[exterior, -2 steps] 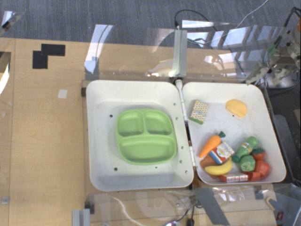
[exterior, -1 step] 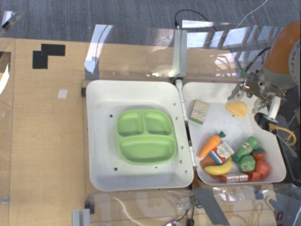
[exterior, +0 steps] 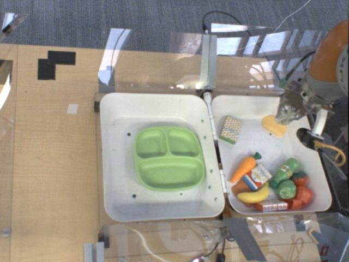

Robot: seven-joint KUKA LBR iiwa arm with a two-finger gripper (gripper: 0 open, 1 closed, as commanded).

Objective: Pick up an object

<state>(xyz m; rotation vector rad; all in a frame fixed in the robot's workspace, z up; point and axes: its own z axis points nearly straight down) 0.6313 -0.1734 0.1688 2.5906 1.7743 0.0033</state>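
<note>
Camera view: two white bins side by side on the bench. Left bin (exterior: 117, 201) has a green divided plate (exterior: 169, 158) sitting flat near its centre. Right bin (exterior: 240, 107) holds the loose items. Gripper (exterior: 286, 115) is at the far right of that bin, near its back wall, hanging right over a flat yellow piece (exterior: 272, 126), looks like a chip or cheese slice, hard to tell at this resolution. Tips sit at the piece's upper right edge, possibly touching; can't tell how wide the tool is set from this angle, and nothing is clearly gripped. Small patterned box (exterior: 230, 129) lies well left of the yellow piece, near the divider between bins. Remaining toys are clustered at the front of the right bin: carrot (exterior: 243, 169) tilted, banana (exterior: 252, 196) below it, a small carton between them, green pepper-like pieces (exterior: 287, 180) and red ones (exterior: 301, 196) at the front right corner, all touching or overlapping.
</note>
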